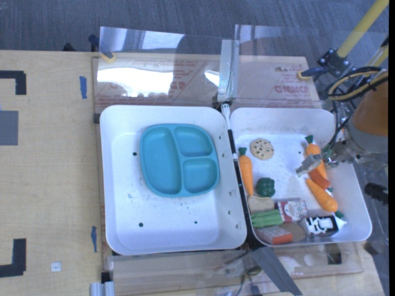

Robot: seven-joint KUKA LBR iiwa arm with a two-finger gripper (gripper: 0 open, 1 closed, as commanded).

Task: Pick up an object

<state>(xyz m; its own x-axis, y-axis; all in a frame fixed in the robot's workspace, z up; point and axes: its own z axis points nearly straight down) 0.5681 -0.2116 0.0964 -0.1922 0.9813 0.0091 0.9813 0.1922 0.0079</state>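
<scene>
Approach step: gripper (308, 165) hung over rt bin (361, 227), fingers apart, nothing btwn them, just beside carrot (318, 171). You'd need to center, descend, then close.

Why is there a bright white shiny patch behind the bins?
In the camera view, light glares off the clear plastic panel behind the left bin, washing out a white patch. The blue divided plate and cookie look fairly sharp, while the arm at the right edge is soft and hazy.
</scene>
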